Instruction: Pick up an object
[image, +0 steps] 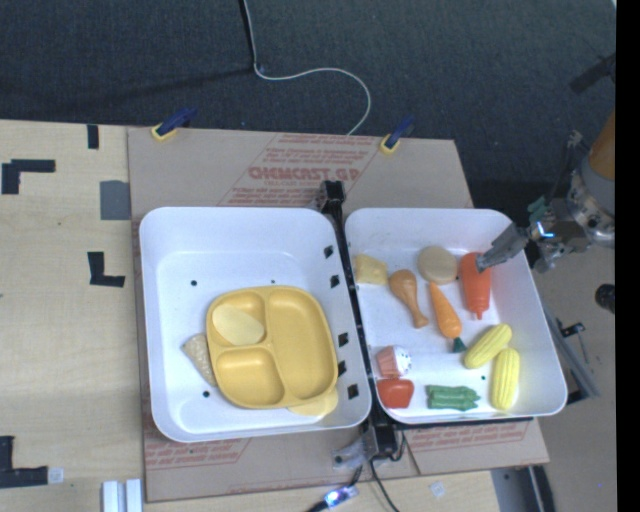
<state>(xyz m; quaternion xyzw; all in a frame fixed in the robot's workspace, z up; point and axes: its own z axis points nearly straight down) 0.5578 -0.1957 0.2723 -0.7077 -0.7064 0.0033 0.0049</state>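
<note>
One gripper (497, 257) is hovering at the red pepper's (476, 284) upper end, beside the tan disc (437, 263); can't tell whether it's apart or together.

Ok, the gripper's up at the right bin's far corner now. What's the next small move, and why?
Probably a short drop onto the red-orange pepper. The gripper sits at that pepper's upper end with nothing visible between its fingers, and the pepper lies alone beside the right bin's wall, apart from the carrot.
</note>
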